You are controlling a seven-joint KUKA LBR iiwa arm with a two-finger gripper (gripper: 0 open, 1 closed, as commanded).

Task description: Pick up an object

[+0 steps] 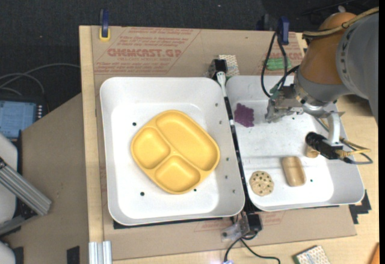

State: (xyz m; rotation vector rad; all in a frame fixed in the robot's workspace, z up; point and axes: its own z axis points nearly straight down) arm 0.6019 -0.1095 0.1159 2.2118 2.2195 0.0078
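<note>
In the shallow white bin on the view's right (274, 148), my two-finger gripper (278, 110) hangs low over the far end of the floor. It is just beside a small, ragged, dark purple lump (244, 115), which lies near the wall shared with the other bin. Nothing shows in my grasp, and from this slant I cannot tell whether the gripper is released or clenched, because my grey wrist and orange-banded arm (325, 67) cover much of it and the bin's far right corner. The purple lump is too small and dim to say what it is. At the near end of the same bin lie a round, pale speckled cookie (261, 183) and, just to its right and apart from it, a tan, rounded block shaped like a bread loaf (293, 171). Both are well apart from the gripper. The shallow white bin on the left (120, 136) holds a yellow plastic plate with three compartments (174, 150), set at a tilt to the bin's walls. Beyond the bins, red lettering runs across the brown board (144, 46) beneath them. A small chequered item (227, 65) at the far end of the seam between the bins is too blurred to identify.
</note>
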